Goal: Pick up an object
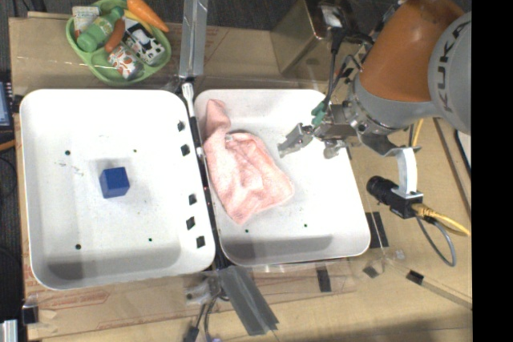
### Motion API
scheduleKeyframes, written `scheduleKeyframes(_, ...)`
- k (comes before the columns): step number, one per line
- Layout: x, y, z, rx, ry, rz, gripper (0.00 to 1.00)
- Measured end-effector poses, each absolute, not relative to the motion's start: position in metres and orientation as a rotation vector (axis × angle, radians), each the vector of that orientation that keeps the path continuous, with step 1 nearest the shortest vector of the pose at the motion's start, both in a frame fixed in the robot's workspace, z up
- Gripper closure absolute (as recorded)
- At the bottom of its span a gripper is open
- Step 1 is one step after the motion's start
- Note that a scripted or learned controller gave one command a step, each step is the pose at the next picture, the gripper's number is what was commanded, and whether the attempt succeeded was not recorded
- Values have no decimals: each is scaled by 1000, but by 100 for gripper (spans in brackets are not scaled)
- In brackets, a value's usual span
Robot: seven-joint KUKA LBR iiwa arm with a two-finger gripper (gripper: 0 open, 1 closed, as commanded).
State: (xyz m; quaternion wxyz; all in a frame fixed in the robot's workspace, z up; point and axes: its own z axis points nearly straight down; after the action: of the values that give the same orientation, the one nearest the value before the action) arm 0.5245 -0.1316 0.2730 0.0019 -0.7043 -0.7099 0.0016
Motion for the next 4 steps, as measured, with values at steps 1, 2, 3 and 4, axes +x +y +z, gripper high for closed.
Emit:
scheduleKeyframes(1,597,-120,128,-2171,-2264,8,0)
scheduleKeyframes(2,617,-113,93,-2060,-2370,1,0)
scheduleKeyframes(3,589,-137,93,-1955,-2457,0,0)
scheduleKeyframes(4,589,-136,103,-1950,-2460,0,100)
